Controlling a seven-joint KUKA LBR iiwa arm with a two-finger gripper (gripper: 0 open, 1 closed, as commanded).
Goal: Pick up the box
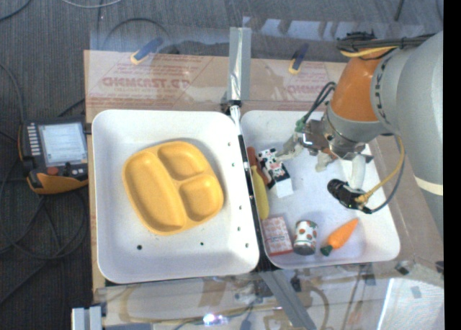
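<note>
Arm hung over the right bin, box down at the near edge!

The end effector sat above the right bin, and whether it was open or closed could not be told. The pink box lay flat near the bin's front left corner, well apart from the end effector, touching a spotted can; a carrot lay just beyond. A yellow tray filled the left bin.
</note>
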